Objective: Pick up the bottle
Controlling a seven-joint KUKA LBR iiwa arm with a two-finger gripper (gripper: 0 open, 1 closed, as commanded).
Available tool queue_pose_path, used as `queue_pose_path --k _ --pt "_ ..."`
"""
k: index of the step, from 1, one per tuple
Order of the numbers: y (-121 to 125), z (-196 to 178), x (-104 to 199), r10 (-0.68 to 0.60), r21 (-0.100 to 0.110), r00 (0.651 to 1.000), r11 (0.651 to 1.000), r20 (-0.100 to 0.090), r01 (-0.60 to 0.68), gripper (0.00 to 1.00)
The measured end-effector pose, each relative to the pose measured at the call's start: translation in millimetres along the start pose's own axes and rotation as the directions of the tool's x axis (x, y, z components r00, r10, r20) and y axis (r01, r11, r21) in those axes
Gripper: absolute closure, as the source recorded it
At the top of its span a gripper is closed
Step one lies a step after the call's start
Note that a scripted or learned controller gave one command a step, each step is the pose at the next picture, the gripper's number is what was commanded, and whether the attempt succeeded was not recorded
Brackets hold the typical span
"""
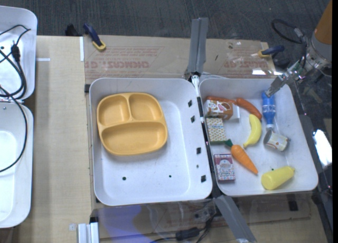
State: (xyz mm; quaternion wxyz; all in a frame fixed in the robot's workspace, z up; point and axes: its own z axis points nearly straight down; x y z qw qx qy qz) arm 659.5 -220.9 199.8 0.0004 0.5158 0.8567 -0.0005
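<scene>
Camera view showed the right bin (309,147) crowded and the left bin (105,184) holding just a yellow plate (132,123). The bottle (269,110), blue with a white label, lay flat near the right bin's far right corner. Its long axis ran roughly toward and away from the camera, with what looked like the cap at the far end. A banana (254,130) lay just beside it on the left; a small can (276,141) sat close to its near end.

The gripper (277,85) hung just beyond the bottle's far end, reaching in from the upper right at a slant. Whether it was open or closed I could not tell; it was too small and blurred against the bin wall. Nothing could be seen held in it.

Judgement: the bottle lay slightly toward the camera and below the tool, so a short move nearer and downward would be needed. A grasp across the narrow width, closing left to right, would suit that axis. The banana on the left leaves little room there, and the bin wall crowds the right.
</scene>
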Motion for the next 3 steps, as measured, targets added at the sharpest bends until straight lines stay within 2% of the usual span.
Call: queue_pose_path --k 1,2,3 --pt "0 111 5 -0.052 0.006 0.999 0.999 -0.015 0.052 0.00" --pt "-7 107 96 0.046 -0.001 0.999 0.999 0.000 -0.046 0.00" --pt "-11 66 110 0.335 0.000 0.942 0.942 0.000 -0.335 0.00"
